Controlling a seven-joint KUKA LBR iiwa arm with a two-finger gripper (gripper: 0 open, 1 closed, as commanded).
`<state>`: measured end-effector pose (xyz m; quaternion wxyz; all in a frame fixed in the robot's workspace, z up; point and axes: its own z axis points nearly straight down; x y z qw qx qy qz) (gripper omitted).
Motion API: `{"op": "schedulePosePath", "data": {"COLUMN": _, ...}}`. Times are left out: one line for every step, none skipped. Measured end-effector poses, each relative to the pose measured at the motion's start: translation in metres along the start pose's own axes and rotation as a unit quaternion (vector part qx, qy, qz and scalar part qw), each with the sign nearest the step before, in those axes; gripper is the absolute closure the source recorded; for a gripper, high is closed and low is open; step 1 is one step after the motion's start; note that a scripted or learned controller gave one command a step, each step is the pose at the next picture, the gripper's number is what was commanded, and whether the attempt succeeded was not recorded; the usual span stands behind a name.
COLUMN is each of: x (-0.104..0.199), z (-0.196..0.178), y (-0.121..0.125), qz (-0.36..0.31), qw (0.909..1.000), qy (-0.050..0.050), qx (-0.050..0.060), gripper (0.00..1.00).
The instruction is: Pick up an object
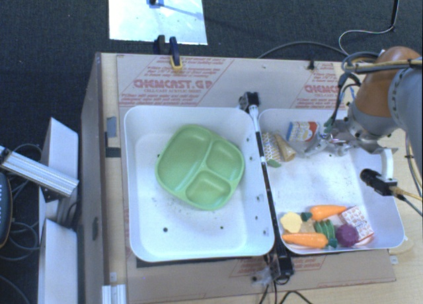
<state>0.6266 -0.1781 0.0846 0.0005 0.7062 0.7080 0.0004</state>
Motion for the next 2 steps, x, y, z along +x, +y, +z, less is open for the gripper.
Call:
{"op": "schedulePosePath", "data": {"x": -0.028, "z": -0.001, "y": 0.041, "qz": -0.002, "qw": 1.0, "qy": 0.001, "qx": 0.005, "gripper": 0.0}}
{"op": "schedulePosePath", "data": {"x": 0.024, "z": 0.0, "y": -0.019, "qz": 0.0, "qw": 1.0, "qy": 0.0, "qx": 0.0, "gripper": 0.0}}
